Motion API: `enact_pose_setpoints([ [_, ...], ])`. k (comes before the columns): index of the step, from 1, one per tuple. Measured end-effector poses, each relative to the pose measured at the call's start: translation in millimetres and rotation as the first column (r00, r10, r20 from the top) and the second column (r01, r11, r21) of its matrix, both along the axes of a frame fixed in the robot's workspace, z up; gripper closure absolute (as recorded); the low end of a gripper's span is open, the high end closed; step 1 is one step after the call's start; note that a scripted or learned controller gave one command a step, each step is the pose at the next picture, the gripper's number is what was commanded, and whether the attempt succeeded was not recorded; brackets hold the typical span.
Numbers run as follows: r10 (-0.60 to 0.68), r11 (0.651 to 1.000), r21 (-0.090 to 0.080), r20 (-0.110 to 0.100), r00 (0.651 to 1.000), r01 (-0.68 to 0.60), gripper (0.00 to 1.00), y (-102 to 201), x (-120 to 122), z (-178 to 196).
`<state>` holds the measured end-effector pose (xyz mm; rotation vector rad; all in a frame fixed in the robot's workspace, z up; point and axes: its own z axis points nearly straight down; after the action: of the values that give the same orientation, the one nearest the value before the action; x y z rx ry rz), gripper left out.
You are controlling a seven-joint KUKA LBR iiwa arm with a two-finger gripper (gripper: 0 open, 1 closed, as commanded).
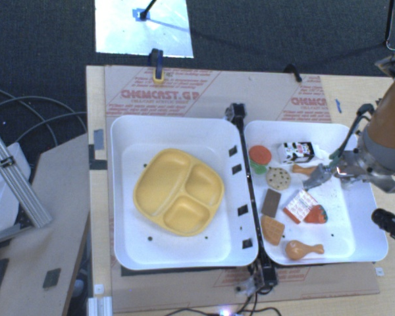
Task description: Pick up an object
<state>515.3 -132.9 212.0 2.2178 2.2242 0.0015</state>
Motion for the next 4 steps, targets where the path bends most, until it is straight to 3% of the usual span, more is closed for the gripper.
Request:
enact_pose_setpoints([
  [1,0.005,1.000,0.002,-0.005,1.000,-0.005,0.00,23,50,-118],
  [2,-0.008,1.000,0.001,-0.007,1.000,0.008,0.00,-16,-29,-129],
  [3,-0.002,1.000,0.000,0.002,1.000,0.002,1.00,-13,-24,-117],
  [4,-0.002,1.000,0.000,0.002,1.000,0.002,0.00,-13,-24,-117],
])
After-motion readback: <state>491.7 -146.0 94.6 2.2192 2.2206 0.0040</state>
